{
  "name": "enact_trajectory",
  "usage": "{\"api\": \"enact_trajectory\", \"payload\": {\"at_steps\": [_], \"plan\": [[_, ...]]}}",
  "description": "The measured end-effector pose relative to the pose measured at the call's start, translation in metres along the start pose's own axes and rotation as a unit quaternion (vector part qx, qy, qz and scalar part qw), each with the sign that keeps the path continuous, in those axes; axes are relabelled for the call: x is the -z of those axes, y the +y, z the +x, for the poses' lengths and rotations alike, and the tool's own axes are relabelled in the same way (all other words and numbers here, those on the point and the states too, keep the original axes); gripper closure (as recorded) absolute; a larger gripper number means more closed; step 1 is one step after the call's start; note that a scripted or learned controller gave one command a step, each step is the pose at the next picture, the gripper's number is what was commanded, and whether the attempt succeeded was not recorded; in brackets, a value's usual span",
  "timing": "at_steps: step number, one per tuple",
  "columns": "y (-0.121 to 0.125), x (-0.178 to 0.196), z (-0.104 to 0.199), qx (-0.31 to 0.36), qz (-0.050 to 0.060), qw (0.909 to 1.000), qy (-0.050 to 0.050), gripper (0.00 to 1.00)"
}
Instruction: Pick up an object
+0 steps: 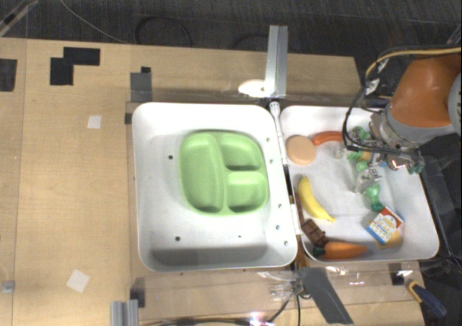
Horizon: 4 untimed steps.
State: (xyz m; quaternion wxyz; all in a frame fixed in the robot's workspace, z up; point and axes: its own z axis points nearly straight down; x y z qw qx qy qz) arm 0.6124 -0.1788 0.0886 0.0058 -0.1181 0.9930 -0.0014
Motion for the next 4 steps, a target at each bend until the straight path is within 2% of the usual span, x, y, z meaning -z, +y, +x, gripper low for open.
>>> {"api": "enact_trajectory", "payload": {"at_steps": [1,2,3,4], "plan": [[0.005,0.001,0.031,0.015,0.000,0.9999,-0.001,0.00],[0.026,0.002,0.035,0.012,0.001,0.9999,-0.002,0.00],[0.042,0.004,0.094,-0.055,0.002,0.9985,-0.004,0.00],[0.025,0.001,0.008,-0.064,-0.001,0.9980,0.000,0.00]]}}
